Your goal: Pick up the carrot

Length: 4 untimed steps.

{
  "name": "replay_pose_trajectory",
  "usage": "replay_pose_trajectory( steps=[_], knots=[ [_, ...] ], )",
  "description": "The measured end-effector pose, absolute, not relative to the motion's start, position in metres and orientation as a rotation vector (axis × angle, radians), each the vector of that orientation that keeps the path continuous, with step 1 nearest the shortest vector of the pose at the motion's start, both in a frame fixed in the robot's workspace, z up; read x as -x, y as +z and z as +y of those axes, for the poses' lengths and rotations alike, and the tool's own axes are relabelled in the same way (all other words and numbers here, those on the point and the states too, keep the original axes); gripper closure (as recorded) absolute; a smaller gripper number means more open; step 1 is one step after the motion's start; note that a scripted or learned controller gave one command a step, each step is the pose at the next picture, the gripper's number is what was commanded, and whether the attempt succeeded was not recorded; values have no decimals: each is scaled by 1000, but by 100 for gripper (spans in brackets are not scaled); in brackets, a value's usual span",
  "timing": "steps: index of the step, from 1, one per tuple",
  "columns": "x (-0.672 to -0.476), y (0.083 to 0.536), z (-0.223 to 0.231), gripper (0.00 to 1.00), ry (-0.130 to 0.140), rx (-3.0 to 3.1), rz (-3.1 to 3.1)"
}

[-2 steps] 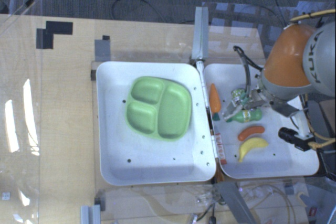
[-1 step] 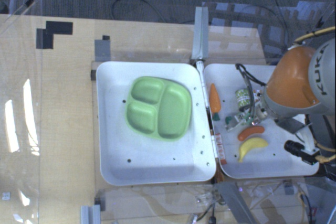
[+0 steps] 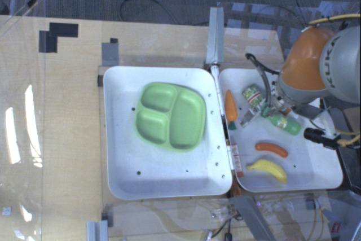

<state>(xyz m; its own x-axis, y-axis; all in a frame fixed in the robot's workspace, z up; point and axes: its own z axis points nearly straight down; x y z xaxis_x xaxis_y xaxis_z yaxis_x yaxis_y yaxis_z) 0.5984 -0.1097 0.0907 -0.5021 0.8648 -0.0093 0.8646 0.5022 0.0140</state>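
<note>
Carrot (image 3: 230,106) lies at the right bin's (image 3: 316,180) nine o'clock edge, untouched. Jaws (image 3: 255,113) hover just beside it at three o'clock, spread open, partly masking a green bottle (image 3: 285,123). Sausage (image 3: 271,148) and banana (image 3: 267,169) lie toward six o'clock.

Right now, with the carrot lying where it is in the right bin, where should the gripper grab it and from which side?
Probably the carrot at mid-length, from straight above, fingers closing across its width. It lies flat, lengthwise along the right bin's left wall, so that wall-side finger has little room. The gripper is just to its right.
</note>
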Motion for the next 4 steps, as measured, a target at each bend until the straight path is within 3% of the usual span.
replay_pose_trajectory(
  steps=[1, 2, 3, 4],
  knots=[
    [-587, 188, -43, 0, 9, -1403, 2799],
    [-613, 90, -108, 0, 9, -1670, 2648],
    [-643, 188, -63, 0, 9, -1988, 2421],
    [-645, 120, -87, 0, 27, -1950, 2424]
  ],
)
